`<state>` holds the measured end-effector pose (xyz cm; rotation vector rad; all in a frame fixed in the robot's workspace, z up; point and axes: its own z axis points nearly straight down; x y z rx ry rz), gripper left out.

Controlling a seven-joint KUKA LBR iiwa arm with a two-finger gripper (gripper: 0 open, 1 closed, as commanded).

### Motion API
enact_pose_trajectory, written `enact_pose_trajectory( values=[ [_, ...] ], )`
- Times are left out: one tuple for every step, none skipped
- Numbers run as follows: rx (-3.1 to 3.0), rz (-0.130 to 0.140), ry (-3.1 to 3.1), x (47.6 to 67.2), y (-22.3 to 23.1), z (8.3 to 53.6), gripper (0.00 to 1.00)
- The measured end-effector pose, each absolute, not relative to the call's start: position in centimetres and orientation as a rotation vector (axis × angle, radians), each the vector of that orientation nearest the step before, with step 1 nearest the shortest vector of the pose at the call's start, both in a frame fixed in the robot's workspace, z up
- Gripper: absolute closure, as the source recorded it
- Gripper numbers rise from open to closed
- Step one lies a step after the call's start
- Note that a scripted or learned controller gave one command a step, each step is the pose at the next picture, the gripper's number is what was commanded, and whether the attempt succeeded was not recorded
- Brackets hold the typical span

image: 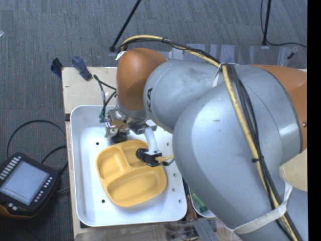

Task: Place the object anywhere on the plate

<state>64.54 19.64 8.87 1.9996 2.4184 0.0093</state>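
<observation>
— While you're standing closer, how's the plate (131,185) lying?
— Flat in the left bin (83,195) on the worktop (75,89), big compartment toward the near right, two small ones toward the far left. It's close to square, so I can't pick a long axis.
— And the tool (119,127)?
— Just over the plate's far edge. Wide or narrow, I can't tell. Further right, something green (197,203) peeks from under the arm (210,124).
</observation>
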Motion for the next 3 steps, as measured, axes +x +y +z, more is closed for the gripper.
enact_pose_trajectory(
  values=[
    [1.997, 0.006, 2.421, 64.6, 19.6, 9.8, 1.00],
    [2.077, 0.057, 2.312, 58.6, 16.1, 10.0, 1.00],
    [2.076, 0.005, 2.355, 64.4, 17.7, 17.9, 1.00]
  ],
)
